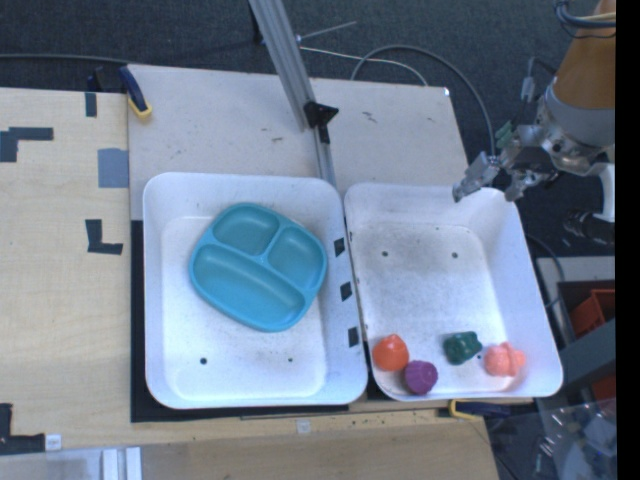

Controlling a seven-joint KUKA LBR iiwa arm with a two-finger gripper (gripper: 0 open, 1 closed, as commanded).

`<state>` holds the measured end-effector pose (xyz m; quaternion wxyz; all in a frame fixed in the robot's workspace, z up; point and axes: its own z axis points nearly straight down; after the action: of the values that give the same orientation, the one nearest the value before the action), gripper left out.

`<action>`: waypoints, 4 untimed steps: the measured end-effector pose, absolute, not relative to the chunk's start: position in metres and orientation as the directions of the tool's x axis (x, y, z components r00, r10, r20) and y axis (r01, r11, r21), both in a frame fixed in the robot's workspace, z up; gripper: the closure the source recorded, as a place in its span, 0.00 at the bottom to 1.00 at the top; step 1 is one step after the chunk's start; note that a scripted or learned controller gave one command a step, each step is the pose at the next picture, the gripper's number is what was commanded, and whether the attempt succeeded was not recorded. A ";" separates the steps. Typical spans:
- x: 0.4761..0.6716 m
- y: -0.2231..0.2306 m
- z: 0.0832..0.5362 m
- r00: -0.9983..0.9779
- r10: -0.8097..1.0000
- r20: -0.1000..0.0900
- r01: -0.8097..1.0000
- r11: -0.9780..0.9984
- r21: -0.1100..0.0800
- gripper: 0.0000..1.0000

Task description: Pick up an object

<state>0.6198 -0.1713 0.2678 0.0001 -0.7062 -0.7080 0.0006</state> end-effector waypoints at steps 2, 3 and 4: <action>0.621 -0.181 0.217 -0.001 1.000 -0.001 1.000 0.001 -0.006 0.00; 0.625 -0.179 0.172 -0.002 1.000 -0.001 1.000 0.002 -0.006 0.00; 0.631 -0.184 0.114 -0.002 1.000 -0.001 1.000 0.002 -0.007 0.00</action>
<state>0.6312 -0.1844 0.1141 0.0023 -0.7064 -0.7079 0.0027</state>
